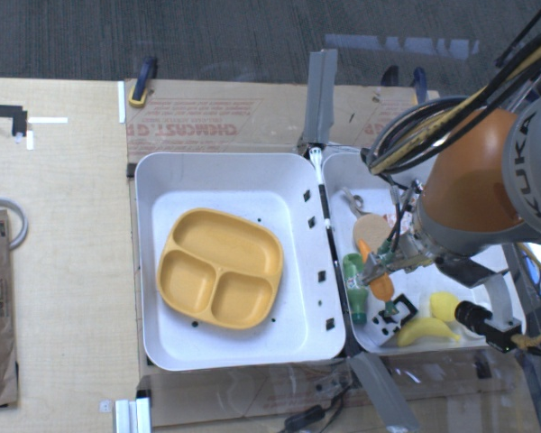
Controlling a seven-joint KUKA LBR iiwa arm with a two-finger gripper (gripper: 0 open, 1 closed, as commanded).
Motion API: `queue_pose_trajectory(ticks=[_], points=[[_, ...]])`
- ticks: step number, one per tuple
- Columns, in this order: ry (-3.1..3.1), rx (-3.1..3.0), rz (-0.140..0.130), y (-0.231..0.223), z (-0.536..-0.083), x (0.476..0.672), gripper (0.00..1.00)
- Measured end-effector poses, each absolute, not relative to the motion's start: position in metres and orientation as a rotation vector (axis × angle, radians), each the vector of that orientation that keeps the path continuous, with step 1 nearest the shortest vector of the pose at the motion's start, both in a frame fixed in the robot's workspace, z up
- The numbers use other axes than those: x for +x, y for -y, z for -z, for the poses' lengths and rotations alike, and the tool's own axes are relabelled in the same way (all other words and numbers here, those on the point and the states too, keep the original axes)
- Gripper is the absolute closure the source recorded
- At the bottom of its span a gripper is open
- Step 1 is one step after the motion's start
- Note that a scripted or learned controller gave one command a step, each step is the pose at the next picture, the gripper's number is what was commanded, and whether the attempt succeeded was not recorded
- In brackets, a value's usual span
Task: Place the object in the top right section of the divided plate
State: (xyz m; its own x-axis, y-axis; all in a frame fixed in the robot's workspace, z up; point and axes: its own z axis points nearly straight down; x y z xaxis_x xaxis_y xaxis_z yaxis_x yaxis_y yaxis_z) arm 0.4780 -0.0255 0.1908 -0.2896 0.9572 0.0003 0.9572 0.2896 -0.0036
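Down in the right shallow white plastic bin (509, 262), the grey two-finger gripper (379, 271) hangs under the arm's broad orange band (473, 183), and I cannot tell whether it is open or closed, since the wrist covers most of it. Just at its 6 o'clock lies a small orange carrot-like piece (381, 288), which I judge to be the object for the plate; it is touching or nearly touching the tool tip, though nothing shows it held. It looks like moulded toy plastic: light, stiff, smooth and rather slippery, tapered, so a pinch across its thicker middle should hold better than one near the narrow end. At 9 o'clock from the gripper stands a slim green plastic bottle-shaped item (355, 287) against the bin wall, close enough to be nudged. At 12 o'clock rests a flat tan rounded piece (372, 233), matte like a slice of toy bread. Towards 4 o'clock sit a glossy yellow banana-shaped toy (421, 332) and a rounded yellow lemon-like one (444, 306). Far out at 9 o'clock, in the left white bin (153, 242), lies the yellow three-section divided plate (220, 268), rigid and smooth with raised ridges; its top right section lies at the plate's 1 o'clock.
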Motion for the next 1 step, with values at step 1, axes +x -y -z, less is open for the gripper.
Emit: queue_pose_trajectory(ticks=[1], points=[[2.567, -1.807, -0.005, 0.0211, -0.1906, 0.4771, 1.0]])
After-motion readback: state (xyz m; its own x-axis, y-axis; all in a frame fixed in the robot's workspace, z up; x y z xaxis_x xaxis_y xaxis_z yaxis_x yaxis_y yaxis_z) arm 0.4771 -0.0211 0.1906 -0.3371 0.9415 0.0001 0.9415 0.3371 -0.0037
